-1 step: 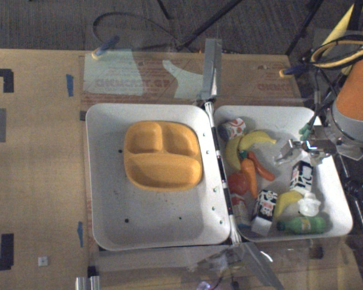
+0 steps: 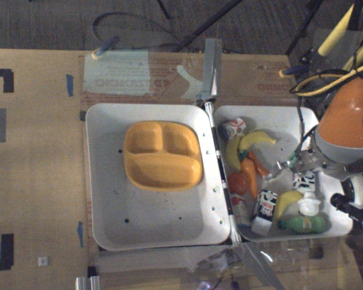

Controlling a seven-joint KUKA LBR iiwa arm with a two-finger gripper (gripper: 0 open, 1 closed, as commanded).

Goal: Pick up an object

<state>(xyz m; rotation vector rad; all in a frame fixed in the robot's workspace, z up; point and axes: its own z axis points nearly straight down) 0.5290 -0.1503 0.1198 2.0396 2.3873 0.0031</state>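
Note:
My gripper [image 2: 283,167] hangs low over the middle of the right bin [image 2: 272,112], below the grey arm with its orange band [image 2: 349,122]. Just left of it lie an orange carrot [image 2: 249,177] and a yellow banana [image 2: 258,139]. A greenish banana [image 2: 232,153] lies by the bin's left wall. A cow-patterned carton [image 2: 266,204] and another banana [image 2: 286,202] lie in front of the gripper. Nothing can be seen held in it.
The left bin [image 2: 109,210] holds an orange divided plate [image 2: 163,154]. The right bin also has a small can [image 2: 234,127], a green bottle [image 2: 304,224], a white cap [image 2: 309,207] and a second cow-patterned carton [image 2: 304,180]. Cables and stand legs lie beyond the bench.

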